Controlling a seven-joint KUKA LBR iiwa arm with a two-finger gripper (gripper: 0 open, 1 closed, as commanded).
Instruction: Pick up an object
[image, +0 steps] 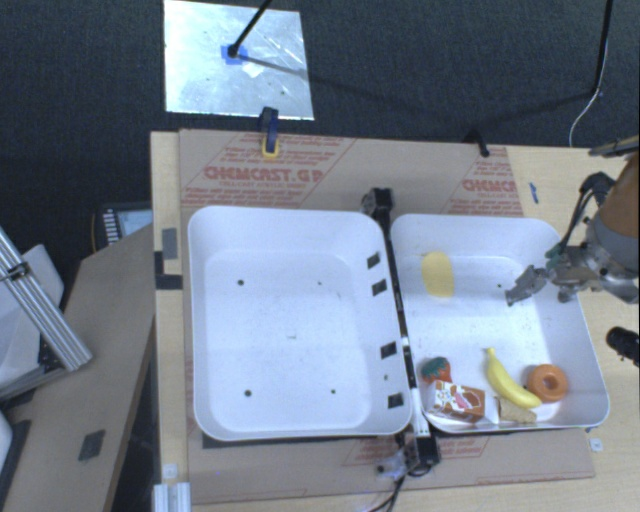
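The right bin (500, 245) holds several small objects. A pale yellow oval piece (437, 273) lies near its back left. Along the front lie a yellow banana (504, 378), an orange ring-shaped toy (547, 382), a small printed packet (458, 401) and a red and green piece (435, 370). My gripper (538, 292) hangs above the right side of this bin, open, with nothing between its fingers. It is well right of the yellow piece and behind the banana.
The left bin (290, 225) stands beside the right one, with a black clipped divider (395, 320) between them. The arm's grey wrist (615, 250) overhangs the right bin's far right rim. Cardboard (300, 165) lies under both bins.
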